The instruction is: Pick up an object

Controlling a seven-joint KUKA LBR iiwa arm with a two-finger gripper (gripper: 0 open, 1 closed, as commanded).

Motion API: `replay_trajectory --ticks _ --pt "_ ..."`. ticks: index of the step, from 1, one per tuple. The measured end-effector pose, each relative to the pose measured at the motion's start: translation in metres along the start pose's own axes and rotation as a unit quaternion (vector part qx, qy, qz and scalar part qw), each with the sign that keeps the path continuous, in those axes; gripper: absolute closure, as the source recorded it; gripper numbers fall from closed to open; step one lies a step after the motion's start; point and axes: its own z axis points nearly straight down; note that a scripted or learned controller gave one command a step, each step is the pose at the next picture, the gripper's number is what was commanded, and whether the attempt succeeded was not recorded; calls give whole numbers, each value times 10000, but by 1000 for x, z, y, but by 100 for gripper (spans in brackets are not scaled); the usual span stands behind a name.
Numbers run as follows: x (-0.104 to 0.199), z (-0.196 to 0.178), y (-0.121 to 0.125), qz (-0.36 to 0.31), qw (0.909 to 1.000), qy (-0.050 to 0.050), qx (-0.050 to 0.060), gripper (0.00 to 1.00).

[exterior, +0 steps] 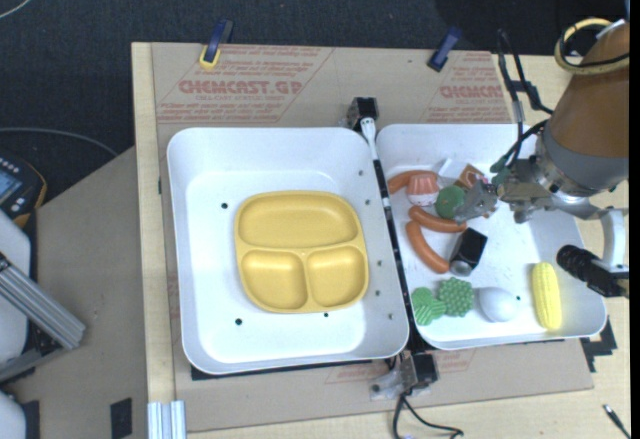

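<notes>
Along the near edge of the right bin (590, 319) lie a green leafy vegetable (444, 299), a white egg (497, 304) and a yellow corn cob (546, 295), the cob towards the near right corner with its long axis running near to far. A little further in sits a small black block (467, 248), just beside two orange sausages (432, 230) that slant across the bin's left side, one pointing towards the near edge and the other lying more crosswise. Beyond them, towards the middle of the bin, a round green piece (449, 200) rests next to a pinkish toy (422, 186), and another sausage-like piece lies along the far left part.

The gripper (484, 199) hangs right over that cluster, low and close to the green piece, reaching in from the bin's right side. I cannot tell whether it is spread or pressed together; the tip is a dark tangle against the toys, and nothing is plainly caught in it.

My guess is that the arm is at the reach-and-descend step, lining up on the green piece or its neighbour. The next move calls for settling straight down around one item without nudging the crowded ones beside it, then closing and lifting.

In the left bin (195, 257) a yellow divided plate (300, 249) sits in the middle
</notes>
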Motion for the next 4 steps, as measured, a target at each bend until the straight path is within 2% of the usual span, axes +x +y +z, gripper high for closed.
replay_trajectory --ticks 1,2,3,4 --pt "-1 64 -3 4 10000 11 45 0" --pt "-1 115 -2 2 10000 5 11 0" --pt "-1 103 -2 10 10000 -3 -6 100" --pt "9 49 2 -9 10000 -8 -30 100"
